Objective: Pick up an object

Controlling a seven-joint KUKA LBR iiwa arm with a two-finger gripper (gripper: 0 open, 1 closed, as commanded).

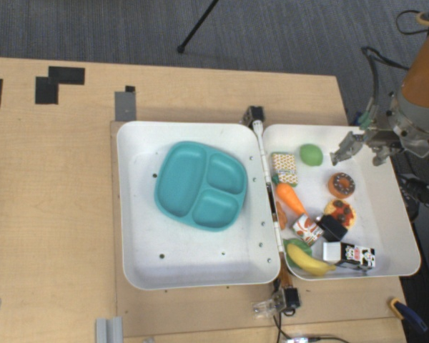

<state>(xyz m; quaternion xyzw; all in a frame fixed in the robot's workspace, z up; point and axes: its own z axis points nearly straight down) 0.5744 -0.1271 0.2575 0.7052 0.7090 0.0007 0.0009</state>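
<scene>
The gripper (362,148) is hanging over the upper right part of the right bin (395,213), with the grey arm and its orange band (423,77) reaching in behind it. The two fingers are standing apart, one pointing down-left near the bin's upper area and the other just to its right; nothing is sitting between them.

Objects in the right bin, located from the jaws:
- A green ball (311,154) is lying to the left of the jaws, near but apart from them.
- A round brown donut-like item (342,184) is lying just below the jaws.
- A patterned block (284,168) is lying further left, beyond the green ball.
- An orange carrot (290,199) is lying below and left of the jaws, tilted.
- A red-and-white can (307,227) and a yellow banana (307,260) are lying well below the jaws.
- A black-and-white box (357,256) is resting far below the jaws, beside a small white block (332,251).

The left bin (139,213) is holding a teal divided plate (200,184), well to the left of the jaws.
</scene>
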